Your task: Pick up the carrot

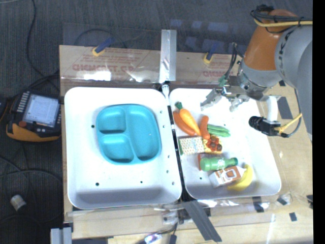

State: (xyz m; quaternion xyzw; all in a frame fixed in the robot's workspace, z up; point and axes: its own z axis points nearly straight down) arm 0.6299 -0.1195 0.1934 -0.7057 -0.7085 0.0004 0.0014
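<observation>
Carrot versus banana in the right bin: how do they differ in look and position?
The carrot is orange with a green top; the banana is yellow. The carrot is fairly straight and lies near the bin's upper left by the divider; the banana is curved and sits at the lower right, against a small carton. Both lie flat in the right bin.

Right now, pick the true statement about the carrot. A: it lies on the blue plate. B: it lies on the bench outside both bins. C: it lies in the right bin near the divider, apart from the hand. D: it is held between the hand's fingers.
C: the carrot lies in the right bin beside the divider, while the hand is off to its right, fingers spread, holding nothing.
</observation>
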